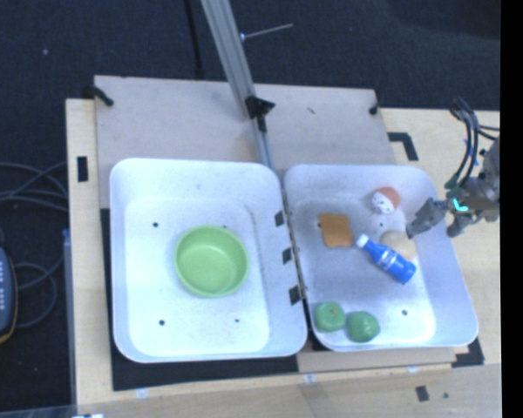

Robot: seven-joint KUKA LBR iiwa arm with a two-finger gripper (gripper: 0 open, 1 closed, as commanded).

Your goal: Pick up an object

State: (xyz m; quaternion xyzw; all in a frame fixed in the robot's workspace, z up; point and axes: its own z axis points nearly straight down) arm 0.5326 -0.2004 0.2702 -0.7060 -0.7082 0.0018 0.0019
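Gripper [438, 220] at the right bin's [444, 307] right edge, fingers spread, holding nothing.

You have a blue bottle [387, 259], a brown square block [336, 230], a round red-and-white piece [383, 200] and two green pieces [346, 321] close together in that bin; descend carelessly and a finger may strike the rim or push the bottle aside.

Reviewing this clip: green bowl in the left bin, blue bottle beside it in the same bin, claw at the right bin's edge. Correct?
Not quite. The camera view shows the blue bottle in the right bin, not with the green bowl in the left bin. The claw is at the right bin's edge.
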